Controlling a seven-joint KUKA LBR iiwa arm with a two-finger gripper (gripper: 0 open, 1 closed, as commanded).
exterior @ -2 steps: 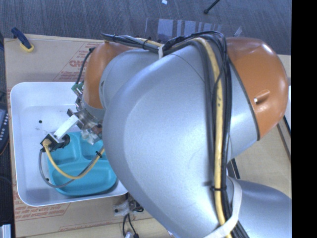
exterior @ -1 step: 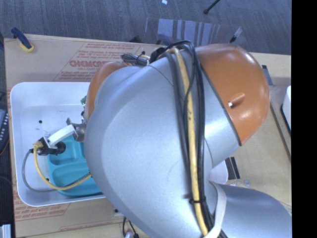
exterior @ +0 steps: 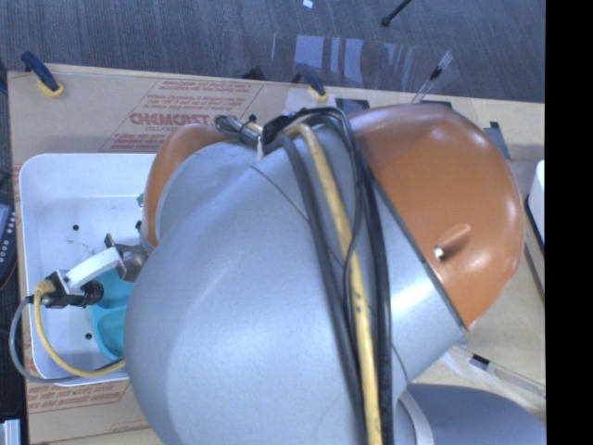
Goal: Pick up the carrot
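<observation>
My grey arm (exterior: pixel 278 295) with its orange band (exterior: pixel 445 202) reaches over the left white bin (exterior: pixel 37 184) and hides most of both bins. Its wrist end dips into that bin near the right side, where a small grey part of the gripper (exterior: pixel 130 260) peeks out from under the arm. Just below it a light blue object (exterior: pixel 107 321) lies on the bin floor, partly covered by the arm. Whatever lies under the arm is hidden, the carrot included.
The left bin's far and left walls stand free, with bare white floor (exterior: pixel 74 221) in its upper left. A blue and yellow clamp (exterior: pixel 42 74) sits at the bench's far left corner. Brown cardboard (exterior: pixel 176 109) lines the bench behind the bin.
</observation>
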